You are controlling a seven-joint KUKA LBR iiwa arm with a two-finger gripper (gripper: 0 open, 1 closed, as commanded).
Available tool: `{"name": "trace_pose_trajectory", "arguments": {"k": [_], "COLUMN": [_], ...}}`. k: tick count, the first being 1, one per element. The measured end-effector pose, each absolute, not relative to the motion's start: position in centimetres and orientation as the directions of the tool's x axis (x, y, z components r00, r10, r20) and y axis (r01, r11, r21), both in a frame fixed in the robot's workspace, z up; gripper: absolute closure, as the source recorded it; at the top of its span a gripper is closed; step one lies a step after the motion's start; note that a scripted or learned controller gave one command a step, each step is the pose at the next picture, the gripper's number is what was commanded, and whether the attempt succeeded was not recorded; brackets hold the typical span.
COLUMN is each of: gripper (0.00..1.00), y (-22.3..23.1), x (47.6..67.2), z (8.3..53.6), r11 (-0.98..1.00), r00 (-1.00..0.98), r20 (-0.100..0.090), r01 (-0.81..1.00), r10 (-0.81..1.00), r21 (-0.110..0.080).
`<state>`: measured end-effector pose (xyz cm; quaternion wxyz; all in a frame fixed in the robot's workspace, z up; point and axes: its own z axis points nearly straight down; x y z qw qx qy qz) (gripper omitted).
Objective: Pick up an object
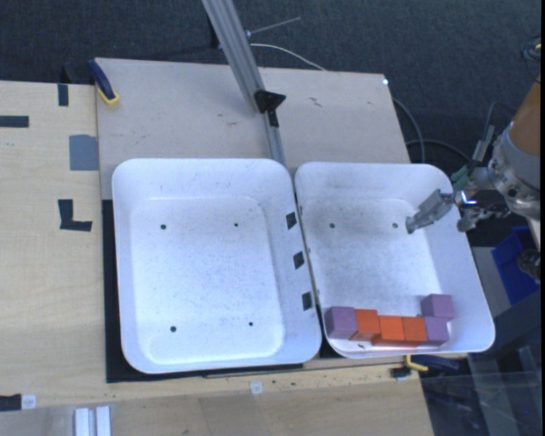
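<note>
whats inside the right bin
The right bin holds a row of blocks along its near wall: a purple block, orange blocks, and purple blocks at the right end. Anything beneath them is covered.

blocks (pixel 391 325) crowd right bin's (pixel 363 180) near wall

My workplace: a robotics lab test bench.
Two white bins (pixel 209 175) sit side by side on my plywood bench (pixel 345 107), with tape marks, loose cables (pixel 318 60) and an aluminium camera mast (pixel 236 44) at its far edge.
</note>
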<state>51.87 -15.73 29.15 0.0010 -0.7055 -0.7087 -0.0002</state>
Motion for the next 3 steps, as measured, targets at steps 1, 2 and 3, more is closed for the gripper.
{"name": "trace_pose_trajectory", "arguments": {"k": [1,2,3], "gripper": [0.00,0.00,0.00], "y": [-15.9,-13.9,-12.6], "x": [51.9,50.9,54.3], "z": [29.0,28.0,27.6], "r11": [0.002,0.002,0.003], "r00": [-0.002,-0.002,-0.003], "r20": [0.001,0.000,-0.001], "r01": [1.000,1.000,1.000], "r10": [1.000,1.000,1.000], "r21": [-0.001,-0.003,0.000]}}
